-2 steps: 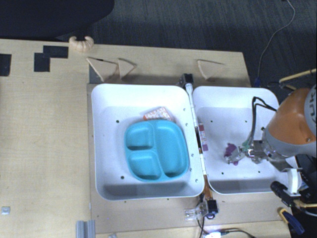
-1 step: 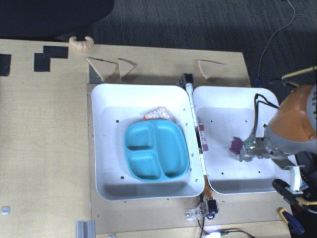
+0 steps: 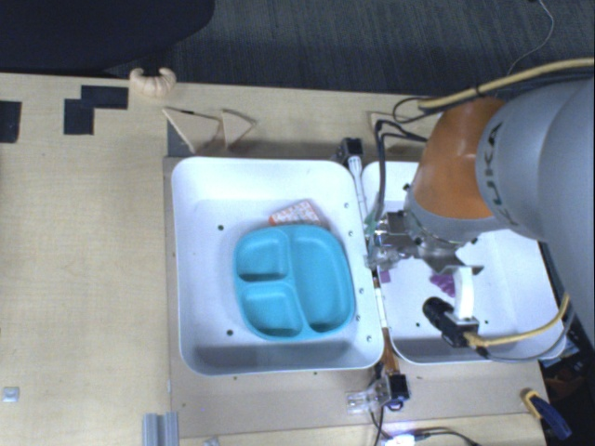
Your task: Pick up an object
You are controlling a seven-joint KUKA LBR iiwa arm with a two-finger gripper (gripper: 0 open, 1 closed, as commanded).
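A small purple thing (image 3: pixel 445 282) lay in the right bin (image 3: pixel 521 249), near its middle. The robot's wrist covered most of it, so its shape could not be made out. The gripper (image 3: pixel 386 252) hung just to the left of it, low over that bin's left edge and close to the wall it shares with the left bin (image 3: pixel 200 277). From above it could not be told whether the claw was open or closed, and nothing could be seen held in it. The grey arm (image 3: pixel 544 147), with its orange band (image 3: pixel 456 165), reached in from the right and hid much of the right bin.

In the left bin a blue tray (image 3: pixel 296 282) with three compartments lay flat, right of centre, its right rim near the wall beside the gripper. Behind the tray, touching or tucked under its far rim, lay a small packet (image 3: pixel 297 214) printed in red and white. The print was too small and blurred to read, and no brand could be made out on it.

A thin white rod (image 3: pixel 358 182) with a black far end lay along the strip between the two bins, toward their far corners. Both bins sat on a pale wooden bench (image 3: pixel 84 277). At its far left the bench bore plain black blocks (image 3: pixel 93 106) rather than letters.
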